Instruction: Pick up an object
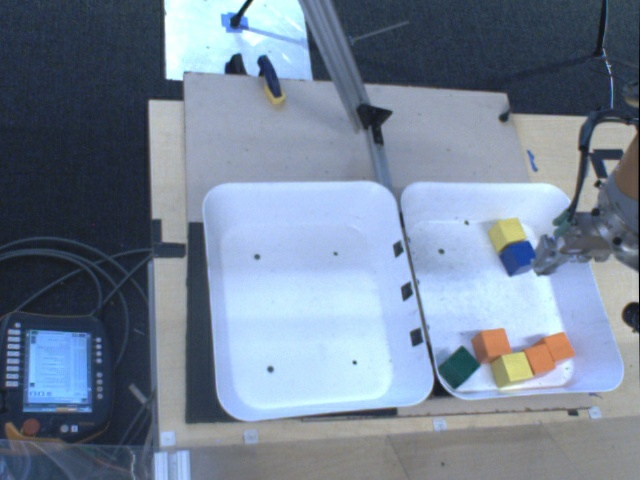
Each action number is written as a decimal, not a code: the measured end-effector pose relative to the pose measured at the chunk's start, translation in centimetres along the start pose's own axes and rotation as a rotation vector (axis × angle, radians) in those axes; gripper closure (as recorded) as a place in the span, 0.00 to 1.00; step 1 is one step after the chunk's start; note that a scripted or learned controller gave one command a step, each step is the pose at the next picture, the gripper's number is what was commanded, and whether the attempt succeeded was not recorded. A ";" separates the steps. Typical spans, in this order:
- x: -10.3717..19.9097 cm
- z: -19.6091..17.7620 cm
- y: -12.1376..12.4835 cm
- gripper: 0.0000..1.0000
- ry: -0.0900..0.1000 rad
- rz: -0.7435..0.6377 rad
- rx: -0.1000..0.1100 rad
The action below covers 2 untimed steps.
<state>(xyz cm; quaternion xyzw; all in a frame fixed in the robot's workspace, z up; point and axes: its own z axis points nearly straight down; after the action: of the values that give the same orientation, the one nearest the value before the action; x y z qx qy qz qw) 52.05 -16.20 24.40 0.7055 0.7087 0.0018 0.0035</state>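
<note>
On the table (300, 138) two shallow white bins sit side by side, the left bin (225, 268) and the right bin (590, 308). The arm reaches in from the right, and its gripper (548, 256) hangs low over the right bin's far right part, its tip just beside a blue cube (517, 258). How far the fingers stand apart cannot be told at this size, and nothing can be seen held between them. A yellow cube (506, 233) touches the blue cube on its far side. In the near part of the same bin lies a cluster of blocks: a green cube (459, 366) at the left, an orange cube (490, 344) just right of it, a second yellow cube (512, 369) below that, and two more orange blocks (550, 352) further right, packed close together. A slanted metal pole (335, 43) crosses the far side of the table, and a control pendant (55, 373) with a lit screen lies on the floor at the near left.
</note>
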 end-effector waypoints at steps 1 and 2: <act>-0.1 -5.0 0.2 1.00 0.000 0.000 -0.001; 5.6 -5.1 1.1 1.00 0.004 -0.007 0.004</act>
<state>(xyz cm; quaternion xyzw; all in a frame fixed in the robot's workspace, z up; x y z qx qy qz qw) 53.10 -10.55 29.53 0.7031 0.7111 0.0017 0.0008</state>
